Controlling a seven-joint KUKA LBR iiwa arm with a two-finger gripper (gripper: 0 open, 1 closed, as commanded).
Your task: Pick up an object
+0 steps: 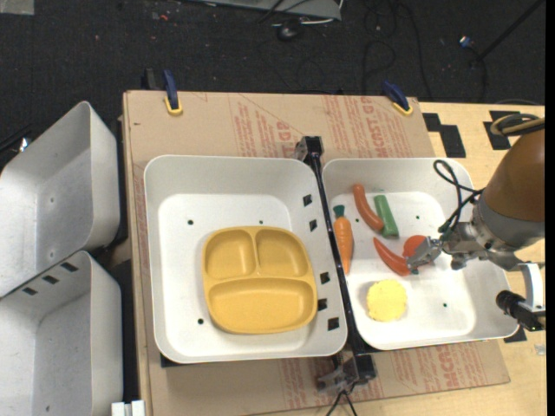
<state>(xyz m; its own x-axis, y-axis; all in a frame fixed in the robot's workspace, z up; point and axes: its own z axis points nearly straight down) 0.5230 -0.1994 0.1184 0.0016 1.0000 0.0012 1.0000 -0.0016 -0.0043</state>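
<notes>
- The gripper (422, 251) sits low in the right bin (451, 326), reaching in from the right, its tip over the right end of a red chili-like piece (395, 257)
- That red piece lies directly left of the tip and touching or nearly touching it; its long axis runs on a slant from far-left to near-right, so the tip meets one end and not the middle
- Whether the jaws are spread or closed I cannot tell; the tip is small and merges with the red colour below it, and nothing is plainly clamped between them
- My judgement: this red piece is the likeliest target, and a grasp would need the jaws set across its narrow width
- Count in the right bin: one red chili-like piece, one orange carrot (344, 240) along the left wall, one reddish sausage-like piece (367, 209) on the far side, one green stick (385, 216) just beside it, one round yellow item (387, 301) on the near side
- The left bin (173, 189) holds one yellow divided plate (258, 279) with three compartments
- One arm only, so no question of which is nearer
- The yellow item and the carrot lie near the red piece but apart from it
</notes>
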